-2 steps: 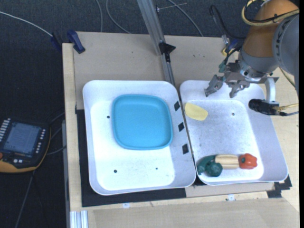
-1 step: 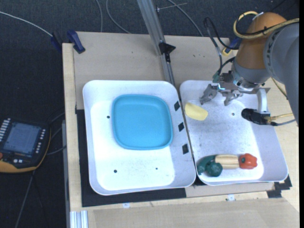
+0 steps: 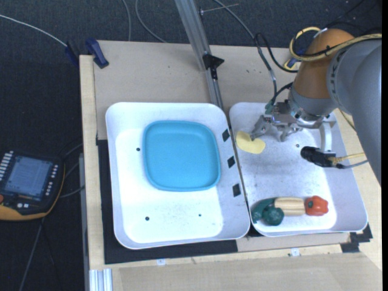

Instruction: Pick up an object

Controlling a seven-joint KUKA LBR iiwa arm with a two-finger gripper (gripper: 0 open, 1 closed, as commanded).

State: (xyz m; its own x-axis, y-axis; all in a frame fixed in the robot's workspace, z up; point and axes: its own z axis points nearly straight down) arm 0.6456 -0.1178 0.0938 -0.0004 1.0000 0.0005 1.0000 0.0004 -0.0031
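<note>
My gripper [image 3: 274,130] hangs low over the back left part of the right bin [image 3: 348,180]. It is open, and nothing shows between its fingers. A flat yellow piece [image 3: 250,143] lies on the bin floor just left of and below the gripper, close to the left fingertip [image 3: 260,130]. Along the bin's front edge lie a dark green object [image 3: 268,213], a tan cylinder [image 3: 290,206] and a red object [image 3: 316,205], side by side and touching.
The left bin [image 3: 121,162] holds a blue square plate [image 3: 181,155]. A metal pole [image 3: 197,29] slants in from the top to between the bins. A black connector with a cable [image 3: 318,156] hangs off the arm over the right bin.
</note>
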